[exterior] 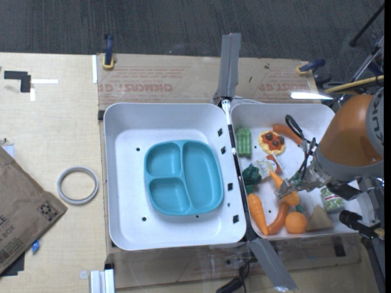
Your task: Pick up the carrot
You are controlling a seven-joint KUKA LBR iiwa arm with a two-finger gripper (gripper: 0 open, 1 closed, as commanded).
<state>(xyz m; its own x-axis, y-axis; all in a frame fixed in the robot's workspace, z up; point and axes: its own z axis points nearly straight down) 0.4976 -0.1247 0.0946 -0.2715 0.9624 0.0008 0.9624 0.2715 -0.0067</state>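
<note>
Right bin (278, 235): carrot (257, 213) lies left of jaws (287, 191).

Bright, even overhead light — the white bins (116, 163) are nearly washed out, shadows soft and faint. Focus is mildly soft throughout — small details blur slightly.

Robotics lab bench: two shallow white plastic bins (116, 163) butted side by side on taped brown cardboard sheeting (165, 81), clamps at the cardboard edge, pale wooden benchtop (49, 133) with black tape marks, dark grey carpet floor (153, 11) behind.
</note>
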